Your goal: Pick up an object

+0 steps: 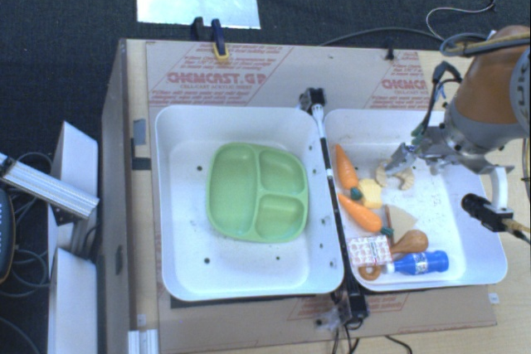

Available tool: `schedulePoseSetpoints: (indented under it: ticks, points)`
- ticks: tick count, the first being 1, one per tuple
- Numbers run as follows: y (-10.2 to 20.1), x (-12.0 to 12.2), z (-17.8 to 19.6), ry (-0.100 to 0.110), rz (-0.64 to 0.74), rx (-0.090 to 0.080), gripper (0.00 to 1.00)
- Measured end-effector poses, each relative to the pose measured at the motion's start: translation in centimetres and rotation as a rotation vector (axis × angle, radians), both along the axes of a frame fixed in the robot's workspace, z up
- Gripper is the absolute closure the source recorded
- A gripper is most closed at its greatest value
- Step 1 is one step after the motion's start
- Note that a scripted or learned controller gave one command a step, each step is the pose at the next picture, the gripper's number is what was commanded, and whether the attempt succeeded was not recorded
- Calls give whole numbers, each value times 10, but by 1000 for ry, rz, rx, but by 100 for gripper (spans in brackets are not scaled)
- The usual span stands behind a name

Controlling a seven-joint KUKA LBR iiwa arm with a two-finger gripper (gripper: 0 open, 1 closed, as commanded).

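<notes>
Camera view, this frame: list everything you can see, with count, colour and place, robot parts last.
Bins: two, white, side by side on the bench.
Divided plate: one, light green, in the left bin.
Carrots: two, orange, along the right bin's left side.
Bottle: one, blue, right bin's near edge.
Packet: one, red-and-white, left of the bottle.
Pale pieces: several, yellowish, mid right bin.
Arm: one, grey and orange, from the right.
Gripper: low over the right bin.
</notes>
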State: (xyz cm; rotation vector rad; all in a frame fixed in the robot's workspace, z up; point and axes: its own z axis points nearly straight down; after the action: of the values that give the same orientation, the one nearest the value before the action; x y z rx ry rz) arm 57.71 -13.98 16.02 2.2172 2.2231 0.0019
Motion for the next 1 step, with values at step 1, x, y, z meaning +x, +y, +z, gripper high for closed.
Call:
schedulePoseSetpoints:
  ticks: [1]
  points:
    - [56,10,-7,1,2,2,0]
